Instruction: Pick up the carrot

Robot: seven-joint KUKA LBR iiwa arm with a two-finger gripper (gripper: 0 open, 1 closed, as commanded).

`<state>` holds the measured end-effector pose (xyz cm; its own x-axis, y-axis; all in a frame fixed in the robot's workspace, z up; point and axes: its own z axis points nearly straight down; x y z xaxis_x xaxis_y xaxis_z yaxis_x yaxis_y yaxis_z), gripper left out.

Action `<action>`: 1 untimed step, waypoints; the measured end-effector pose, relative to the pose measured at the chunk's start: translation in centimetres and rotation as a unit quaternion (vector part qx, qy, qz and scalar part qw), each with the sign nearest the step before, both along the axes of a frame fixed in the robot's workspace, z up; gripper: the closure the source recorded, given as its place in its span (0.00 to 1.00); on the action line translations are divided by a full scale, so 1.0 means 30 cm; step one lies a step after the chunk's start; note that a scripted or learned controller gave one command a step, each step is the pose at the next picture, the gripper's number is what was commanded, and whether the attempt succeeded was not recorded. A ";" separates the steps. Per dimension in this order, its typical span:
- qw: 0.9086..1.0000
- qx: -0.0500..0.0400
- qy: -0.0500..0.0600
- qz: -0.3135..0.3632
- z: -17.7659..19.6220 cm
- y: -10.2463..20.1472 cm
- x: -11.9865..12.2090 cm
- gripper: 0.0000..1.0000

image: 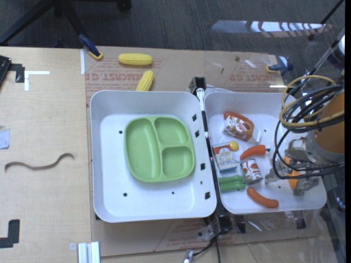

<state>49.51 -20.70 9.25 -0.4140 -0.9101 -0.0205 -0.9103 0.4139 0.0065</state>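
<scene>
The carrot (253,151), a short orange tapered piece, lies in the middle of the right bin (285,206), between a small yellow piece (234,146) and a red can (251,171). My gripper (289,178) hangs low over the right side of that bin, to the right of and a little nearer than the carrot, and apart from it. Cables and the wrist body cover much of the gripper. A bit of orange shows beneath it, and I cannot tell what that is.
In the right bin there are also a snack packet (238,126), a small carton (224,159), a green piece (230,183) and an orange-red sausage (262,197). The left bin (104,163) holds a green divided plate (160,148). Two corn cobs (135,59) lie behind the bins.
</scene>
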 end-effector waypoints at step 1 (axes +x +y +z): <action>1.000 -0.002 -0.003 -0.002 0.031 -0.009 0.007 1.00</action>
<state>49.71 -20.97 10.20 -0.4171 -0.9087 -0.0186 -0.9088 0.4172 -0.0014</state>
